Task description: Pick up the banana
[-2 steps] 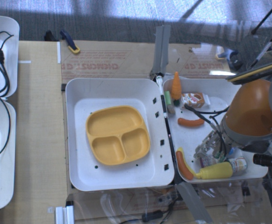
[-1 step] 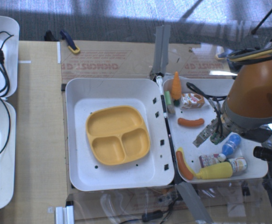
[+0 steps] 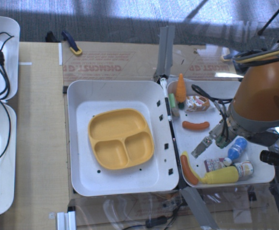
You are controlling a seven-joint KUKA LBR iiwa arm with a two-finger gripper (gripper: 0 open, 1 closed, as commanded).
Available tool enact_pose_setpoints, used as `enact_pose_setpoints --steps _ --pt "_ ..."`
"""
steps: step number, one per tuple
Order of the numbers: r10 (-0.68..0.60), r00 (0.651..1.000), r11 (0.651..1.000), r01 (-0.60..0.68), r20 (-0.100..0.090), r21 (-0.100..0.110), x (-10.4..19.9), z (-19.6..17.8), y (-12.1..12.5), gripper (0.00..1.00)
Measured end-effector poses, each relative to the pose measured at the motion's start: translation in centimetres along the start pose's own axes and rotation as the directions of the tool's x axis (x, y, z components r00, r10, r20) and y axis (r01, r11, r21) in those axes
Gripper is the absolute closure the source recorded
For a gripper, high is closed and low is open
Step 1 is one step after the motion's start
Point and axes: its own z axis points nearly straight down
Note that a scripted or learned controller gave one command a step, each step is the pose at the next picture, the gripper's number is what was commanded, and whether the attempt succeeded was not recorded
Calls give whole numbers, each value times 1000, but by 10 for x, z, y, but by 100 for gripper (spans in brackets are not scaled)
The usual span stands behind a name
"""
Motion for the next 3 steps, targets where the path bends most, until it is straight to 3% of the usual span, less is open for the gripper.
enact_pose_setpoints --steps 1,2,3 --pt "214 977 977 -214 -2 2 -37 101 -37 0" --pt "-151 989 989 151 1 -1 -71 100 -63 0" --pt "-147 989 989 147 1 -3 -72 91 -62 100"
